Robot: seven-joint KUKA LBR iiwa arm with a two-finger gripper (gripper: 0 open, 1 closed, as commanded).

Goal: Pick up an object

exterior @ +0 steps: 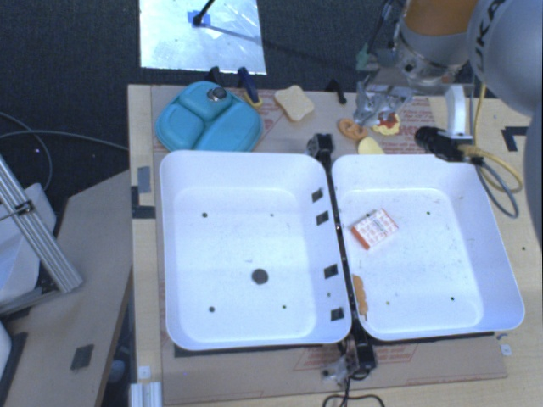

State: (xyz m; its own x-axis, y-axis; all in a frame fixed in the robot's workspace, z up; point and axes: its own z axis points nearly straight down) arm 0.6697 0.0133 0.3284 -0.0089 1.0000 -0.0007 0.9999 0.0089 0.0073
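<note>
Across the table (pixel 212 371), I am seeing the two white bins sitting side by side: the left bin (pixel 182 219) carrying only a small dark disc (pixel 260 275), the right bin (pixel 492 261) holding an orange-and-white packet (pixel 374 229) lying flat near its middle, plus a thin brown strip (pixel 360 295) resting against its left wall. The arm (pixel 441 11) is hanging above the table's far edge, beyond the right bin. The gripper (pixel 379 108) is pointing down over small food toys (pixel 373 130) there; whether its fingers are open or closed I cannot tell. A blue divided tray (pixel 208 119) and a toast piece (pixel 294 103) are lying behind the left bin.
</note>
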